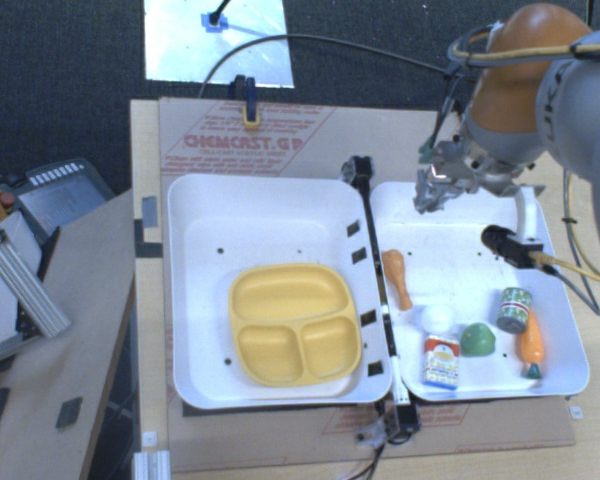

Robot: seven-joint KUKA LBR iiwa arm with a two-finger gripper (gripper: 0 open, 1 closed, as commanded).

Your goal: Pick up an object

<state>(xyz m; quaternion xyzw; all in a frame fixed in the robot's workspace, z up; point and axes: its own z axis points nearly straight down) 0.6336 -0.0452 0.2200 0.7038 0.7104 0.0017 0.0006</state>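
Lying in the right bin (pixel 570 368), the drumstick (pixel 396 278) is sitting toward seven o'clock from the gripper (pixel 432 193), its long axis running roughly twelve to six; I am judging it the nearest pick. Nothing is showing between the gripper's tips, and their spread is unreadable

Even, fairly bright overhead light is falling across the bench. The white bins (pixel 280 218) are glaring slightly, washing out detail just below the gripper (pixel 432 196). The metal sheet (pixel 218 28), far up-left of the gripper, is reflecting light in streaks. Shadows are staying soft and short. The whole frame is looking grainy, a bit soft, low-resolution.
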